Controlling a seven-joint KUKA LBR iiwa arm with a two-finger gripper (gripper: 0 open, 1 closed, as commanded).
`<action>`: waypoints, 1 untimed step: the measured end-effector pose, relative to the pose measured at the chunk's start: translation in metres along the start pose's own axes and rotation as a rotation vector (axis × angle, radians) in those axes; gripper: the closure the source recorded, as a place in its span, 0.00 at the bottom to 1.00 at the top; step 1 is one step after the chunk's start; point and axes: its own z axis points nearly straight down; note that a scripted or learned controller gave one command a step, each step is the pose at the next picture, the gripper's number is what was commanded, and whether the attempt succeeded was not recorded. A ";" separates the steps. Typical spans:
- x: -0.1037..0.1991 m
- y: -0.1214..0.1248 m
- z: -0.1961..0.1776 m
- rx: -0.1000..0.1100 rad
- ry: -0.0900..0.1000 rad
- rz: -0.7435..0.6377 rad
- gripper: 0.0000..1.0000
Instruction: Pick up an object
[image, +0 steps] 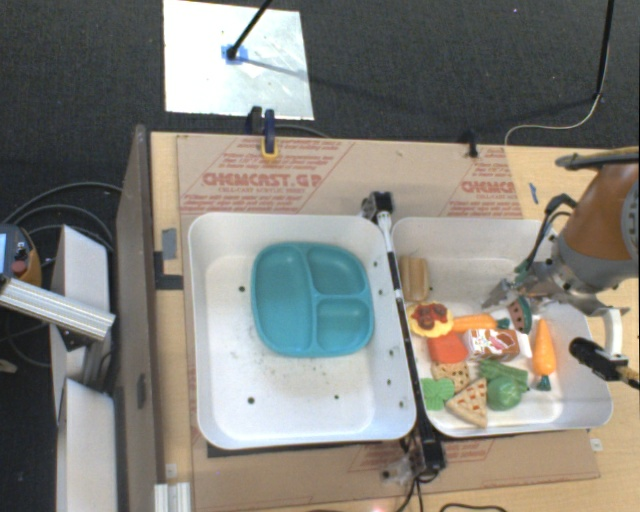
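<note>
Two shallow white bins sit side by side on a wooden bench (300, 165), with printed cardboard under them. The left bin (225, 330) carries a teal divided plate (311, 300), lying flat a little toward the bin's far right corner.

The right bin (470, 245) carries a cluster of toy food, gathered toward its near edge. A tan block (413, 276) lies against the bin's left edge, apart from the rest. Nearer the front, a red and yellow round piece (430, 319) touches an orange stick (474, 322) that runs to the right. Below them sit a red-orange block (449, 349) and a red and white packet (493, 344), just beside each other. Along the near edge lie a cracker (451, 373), a pizza slice (469, 402) and a green vegetable (505, 386), all packed close together. A carrot (543, 350) stands on end toward the bin's right edge, with a watermelon wedge (518, 314) just above it.

The arm (600, 225) reaches in over the right bin's right edge, and its gripper (520, 292) hangs low over the watermelon wedge and the orange stick. Whether its fingers are spread or closed cannot be told from here, and nothing can be seen held between them.
</note>
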 end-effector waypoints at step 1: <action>0.035 0.074 -0.139 -0.025 -0.004 -0.012 0.00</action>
